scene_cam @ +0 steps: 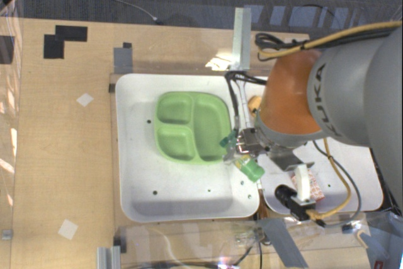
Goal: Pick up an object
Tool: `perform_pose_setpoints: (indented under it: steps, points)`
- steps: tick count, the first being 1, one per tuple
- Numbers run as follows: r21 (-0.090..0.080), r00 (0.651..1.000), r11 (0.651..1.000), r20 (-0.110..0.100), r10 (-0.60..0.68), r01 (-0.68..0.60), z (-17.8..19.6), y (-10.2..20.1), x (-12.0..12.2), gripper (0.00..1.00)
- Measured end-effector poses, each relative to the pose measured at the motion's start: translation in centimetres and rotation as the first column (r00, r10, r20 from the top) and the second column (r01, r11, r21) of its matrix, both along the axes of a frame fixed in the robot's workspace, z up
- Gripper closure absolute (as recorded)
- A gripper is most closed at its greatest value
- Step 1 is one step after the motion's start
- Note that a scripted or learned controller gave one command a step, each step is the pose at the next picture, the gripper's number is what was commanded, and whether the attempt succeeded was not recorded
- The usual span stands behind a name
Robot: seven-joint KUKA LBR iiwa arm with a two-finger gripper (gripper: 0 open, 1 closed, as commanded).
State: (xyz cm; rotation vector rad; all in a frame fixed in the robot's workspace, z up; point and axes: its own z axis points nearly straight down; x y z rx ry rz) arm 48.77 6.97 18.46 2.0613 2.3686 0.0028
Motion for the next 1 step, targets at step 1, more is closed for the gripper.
perform_pose_setpoints:
  steps: [1]
  points:
    - [0.001,0.883,0.883,-0.003,-0.469,0.469,1.84,2.86,-0.09,1.0]
